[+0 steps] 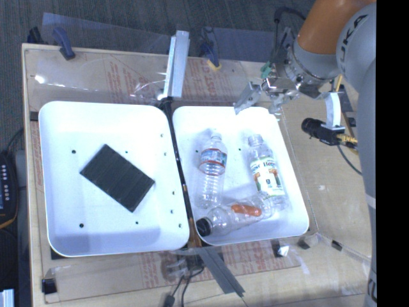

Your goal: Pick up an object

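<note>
Tool [259, 98] hangs spread and empty above the right bin's [291, 171] far rim.

I can read almost nothing here. The bottle [212, 165] lying in the middle of my right bin [291, 171] wears a red and blue label, its print too small to make out. The bottle beside it [266, 174] has a white label with green and orange marks, also unreadable. The bench sheet [115, 75] carries faint reddish lines of print, too pale to read.
</note>
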{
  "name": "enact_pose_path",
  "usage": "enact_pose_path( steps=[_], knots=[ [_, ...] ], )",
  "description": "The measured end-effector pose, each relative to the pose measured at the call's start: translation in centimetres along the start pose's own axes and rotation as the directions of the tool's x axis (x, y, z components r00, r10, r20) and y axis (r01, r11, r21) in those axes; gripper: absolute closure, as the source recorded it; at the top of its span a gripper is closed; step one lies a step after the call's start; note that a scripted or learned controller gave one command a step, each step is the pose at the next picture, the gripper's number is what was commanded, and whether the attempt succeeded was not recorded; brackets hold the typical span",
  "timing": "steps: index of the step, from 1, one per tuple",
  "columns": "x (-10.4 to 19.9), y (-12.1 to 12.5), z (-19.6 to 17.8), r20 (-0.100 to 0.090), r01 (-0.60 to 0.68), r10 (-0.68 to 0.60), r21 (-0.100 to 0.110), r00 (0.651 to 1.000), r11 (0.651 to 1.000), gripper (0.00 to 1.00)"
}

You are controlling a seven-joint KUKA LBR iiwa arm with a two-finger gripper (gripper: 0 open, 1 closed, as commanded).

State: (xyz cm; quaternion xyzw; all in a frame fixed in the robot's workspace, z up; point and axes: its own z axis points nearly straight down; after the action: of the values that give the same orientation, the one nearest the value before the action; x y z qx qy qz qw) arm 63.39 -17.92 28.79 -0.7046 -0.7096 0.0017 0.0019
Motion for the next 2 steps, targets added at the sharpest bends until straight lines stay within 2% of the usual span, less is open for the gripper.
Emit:
enact_pose_path(
  steps=[1,2],
  knots=[
    [5.9,-4.6,14.2,0.000,0.045,-0.045,0.001,0.999,0.999,0.00],
    [5.5,-2.0,19.7,0.000,0.133,-0.133,-0.001,0.991,0.991,0.00]
  ],
)
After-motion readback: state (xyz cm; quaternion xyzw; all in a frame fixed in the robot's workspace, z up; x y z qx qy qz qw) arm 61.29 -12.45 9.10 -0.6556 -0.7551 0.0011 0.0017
